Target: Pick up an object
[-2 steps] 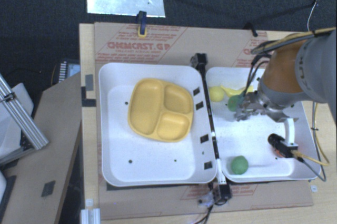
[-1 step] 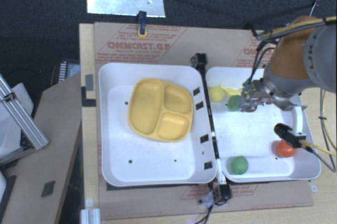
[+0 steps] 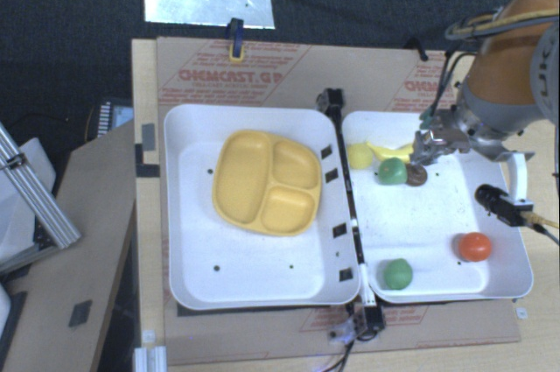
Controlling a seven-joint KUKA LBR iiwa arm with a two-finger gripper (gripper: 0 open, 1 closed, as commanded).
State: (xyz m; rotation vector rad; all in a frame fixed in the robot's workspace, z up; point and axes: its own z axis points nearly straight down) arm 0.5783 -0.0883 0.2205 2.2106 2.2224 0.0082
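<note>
The right bin (image 3: 503, 274) holds several small objects. A yellow piece (image 3: 360, 156) lies at its far left, with a green rounded object (image 3: 392, 172) just in front of it. A small brown object (image 3: 416, 178) sits right beside the green one. My gripper (image 3: 423, 158) hangs low over the bin's far part, directly above the brown object and touching or nearly touching the green one. An orange-red ball (image 3: 473, 247) rests near the right front, and a green ball (image 3: 398, 273) lies at the front left.
The left bin (image 3: 188, 274) carries a yellow divided plate (image 3: 267, 182). A black divider (image 3: 344, 186) with clips runs between the bins. A black fitting (image 3: 497, 204) with a cable juts over the right bin's right side.
</note>
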